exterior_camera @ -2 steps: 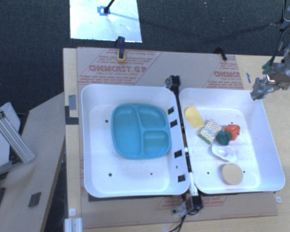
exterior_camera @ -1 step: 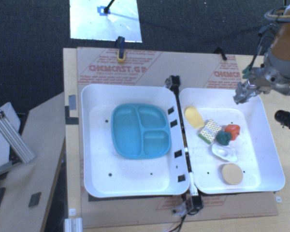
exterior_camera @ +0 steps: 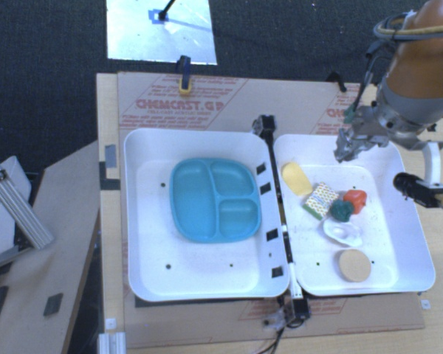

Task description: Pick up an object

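Above the far edge of the right bin [exterior_camera: 399, 271] we locate the gripper [exterior_camera: 345, 152], its tips pointing down; we cannot tell its state from this angle, and we see nothing in its grasp. Within that bin we note a yellow piece [exterior_camera: 296, 178], a checkered block [exterior_camera: 321, 200], a green object [exterior_camera: 342, 210] touching a red-orange object [exterior_camera: 356, 198], a white shell-like item [exterior_camera: 342, 232] just below them, and a tan disc [exterior_camera: 354, 265] nearest the front. We record a blue divided tray [exterior_camera: 214, 200] lying flat in the left bin [exterior_camera: 144, 271].
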